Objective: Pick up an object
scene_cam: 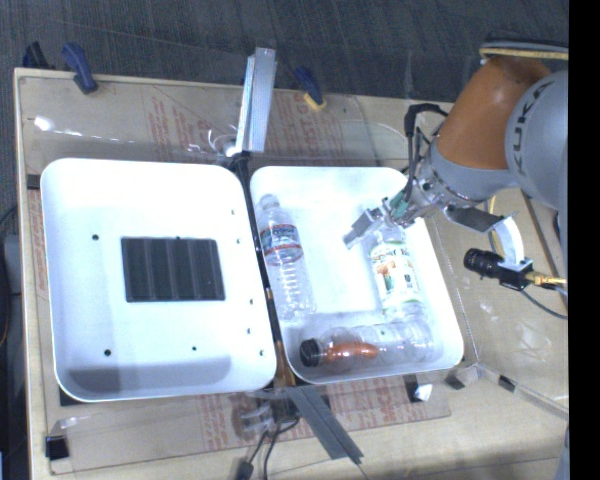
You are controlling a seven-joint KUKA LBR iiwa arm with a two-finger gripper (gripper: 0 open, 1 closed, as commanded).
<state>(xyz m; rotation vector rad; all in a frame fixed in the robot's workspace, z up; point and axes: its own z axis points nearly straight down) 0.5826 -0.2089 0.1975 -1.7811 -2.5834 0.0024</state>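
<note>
Bottle with green label [396, 273], lying at three o'clock in your right bin [325, 183], unlifted; gripper [390, 218] at its twelve o'clock end, whether clamped you cannot tell; clear bottle [285, 258] at nine, capped bottle [365, 348] at six

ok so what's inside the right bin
Three clear plastic bottles lie in the right bin: a water bottle by its left wall, a labelled bottle on the right beneath the pincer, and a black-capped bottle along the near edge. The pincer covers the labelled bottle's top.
</note>
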